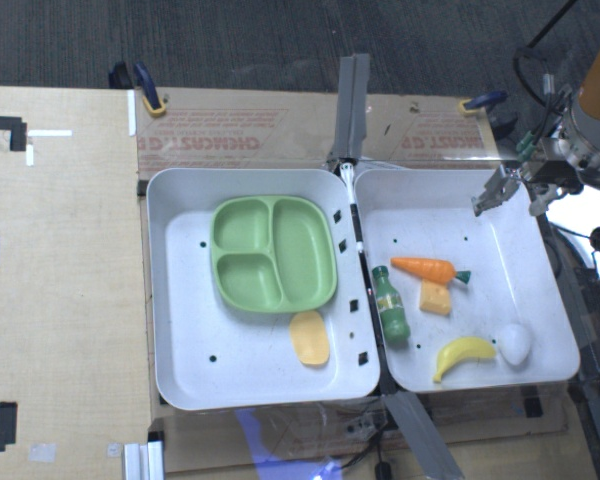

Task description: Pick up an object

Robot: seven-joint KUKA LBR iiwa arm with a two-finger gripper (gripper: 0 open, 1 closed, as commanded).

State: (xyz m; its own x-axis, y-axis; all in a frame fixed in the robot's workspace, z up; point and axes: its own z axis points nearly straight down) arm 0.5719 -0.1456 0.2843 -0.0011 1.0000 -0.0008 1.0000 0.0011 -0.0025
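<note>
Objects all lie loose in the bins, none lifted; the pick is wholly left. Left bin [170,298]: green tray [273,253] mid, yellow piece [310,338] near front edge. Right bin [550,298]: bottle [389,306] at left wall, carrot [425,267] mid, banana [463,354] front. Gripper [513,193] hangs over the back right corner, well apart from them; open or closed, cannot tell.

One fixed camera looks down slantwise over both bins [170,298].
</note>
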